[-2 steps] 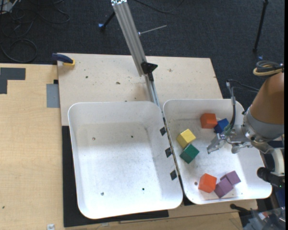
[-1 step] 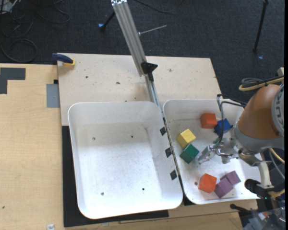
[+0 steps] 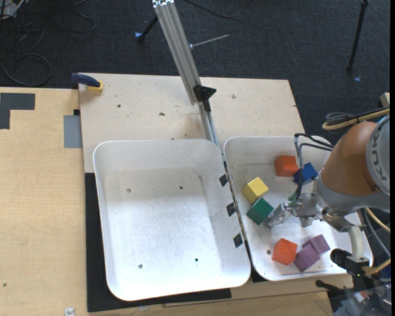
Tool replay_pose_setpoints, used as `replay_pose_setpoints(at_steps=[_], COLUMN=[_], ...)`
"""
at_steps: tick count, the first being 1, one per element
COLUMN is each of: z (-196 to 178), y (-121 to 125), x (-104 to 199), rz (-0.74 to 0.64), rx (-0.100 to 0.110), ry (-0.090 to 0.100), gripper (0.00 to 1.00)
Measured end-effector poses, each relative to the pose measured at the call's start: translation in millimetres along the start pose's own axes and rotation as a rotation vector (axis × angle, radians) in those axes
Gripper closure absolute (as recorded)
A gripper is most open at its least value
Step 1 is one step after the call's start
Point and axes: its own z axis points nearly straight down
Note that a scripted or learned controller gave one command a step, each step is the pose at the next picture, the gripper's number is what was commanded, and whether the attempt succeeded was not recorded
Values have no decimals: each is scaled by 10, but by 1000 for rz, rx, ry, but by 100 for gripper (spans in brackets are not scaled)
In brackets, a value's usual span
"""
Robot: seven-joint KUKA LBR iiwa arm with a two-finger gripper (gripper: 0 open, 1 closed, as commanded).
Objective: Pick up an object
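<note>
Green cube (image 3: 259, 210), small and matt, lies in the right-hand shallow white plastic bin (image 3: 240, 151) at about nine o'clock from that bin's centre, close to its left wall. It is the block nearest the end effector (image 3: 281, 214), whose metal tip shows just at the cube's three o'clock side; whether the tip touches the cube or stands a little apart I cannot tell, and whether it is released or clenched cannot be told either, since the wrist hides it.

Going from left to right: the pale wooden counter (image 3: 33, 196) carries a small blue and yellow clamp (image 3: 87, 81) at its far edge, at eleven o'clock from the left bin. The left-hand shallow white plastic bin (image 3: 118, 153) sits next, its floor speckled with small dark marks. A slanted grey aluminium bar (image 3: 179, 41) rises from between the two bins toward twelve o'clock.

In the right bin, a yellow cube (image 3: 255, 188) rests just beside the green cube, at its twelve o'clock. An orange cube (image 3: 286, 166) lies at one o'clock from the yellow one, with a small blue cube (image 3: 307, 172) just beside it on the right. Near the front wall, a second orange cube (image 3: 284, 251) sits at six o'clock, and two purple blocks (image 3: 311, 251) lie just to its right, touching each other.

The grey arm with its orange band (image 3: 350, 160) reaches in from three o'clock, over the bin's right side.
</note>
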Motion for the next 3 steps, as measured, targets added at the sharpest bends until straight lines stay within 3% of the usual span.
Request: replay_pose_setpoints(at_steps=[1,3], z=[-102,-1107], y=[-6,22], x=[-12,-129], rz=[8,-3], rx=[1,-6], ry=[2,-2], gripper=[100,100])
